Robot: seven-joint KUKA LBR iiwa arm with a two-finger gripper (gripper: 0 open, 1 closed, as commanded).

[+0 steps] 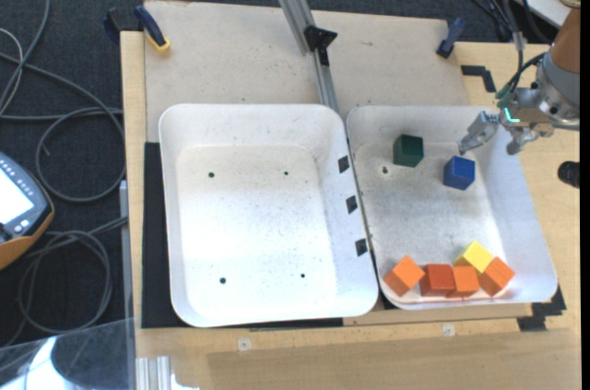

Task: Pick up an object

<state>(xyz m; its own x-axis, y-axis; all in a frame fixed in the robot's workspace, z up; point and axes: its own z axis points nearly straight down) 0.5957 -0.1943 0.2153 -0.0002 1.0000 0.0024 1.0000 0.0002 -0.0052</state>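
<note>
Tool (495, 135) hovering with fingers apart over right bin (525, 195), gripping nothing. Blue cube (458, 172) is sitting just beside it, green cube (407, 149) nearby. Looking light, rigid, smooth-faced; I'd be pinching two opposite flat sides.

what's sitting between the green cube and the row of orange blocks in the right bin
Nothing: in the camera view, the green cube and the orange blocks are separated by bare speckled floor of the right bin. The blue cube sits off to the side.
</note>
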